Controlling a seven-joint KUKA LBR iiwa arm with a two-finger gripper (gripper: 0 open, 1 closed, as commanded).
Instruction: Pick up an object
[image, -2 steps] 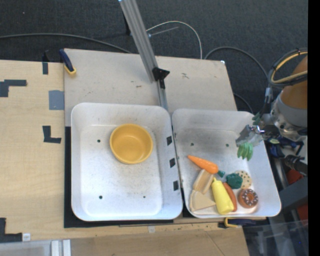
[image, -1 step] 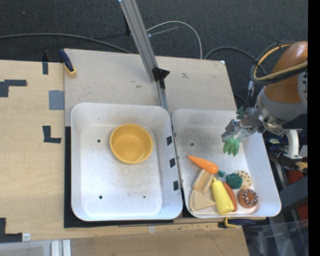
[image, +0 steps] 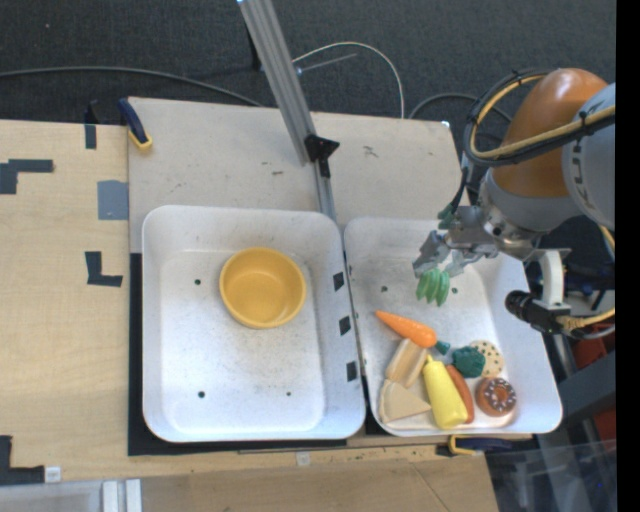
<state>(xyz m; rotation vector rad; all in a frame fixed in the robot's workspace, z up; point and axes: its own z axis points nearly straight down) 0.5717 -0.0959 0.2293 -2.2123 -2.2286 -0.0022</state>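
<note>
Your end effector (image: 438, 265) hangs closed on the green toy (image: 433, 288) dangling just beneath it, above the right bin (image: 375, 250). It's light, floppy plastic; hold it at the top.

1. bench (image: 60, 330): light wood top, with dark tape marks on the side far from the gripper (image: 437, 262).
2. pale grey board (image: 230, 150) lies on the bench, reaching behind both bins; small marks on its surface.
3. left bin (image: 160, 300), white and shallow, rests on the bench well apart from the gripper, across the divide.
4. right bin (image: 530, 400), white and shallow, rests directly below the gripper, touching the left bin along their shared edge.
5. blue and yellow clamp (image: 136, 126) sits at the board's far corner, well away from the gripper.
6. dark mat (image: 135, 350) shows under the left bin's outer edge.
</note>
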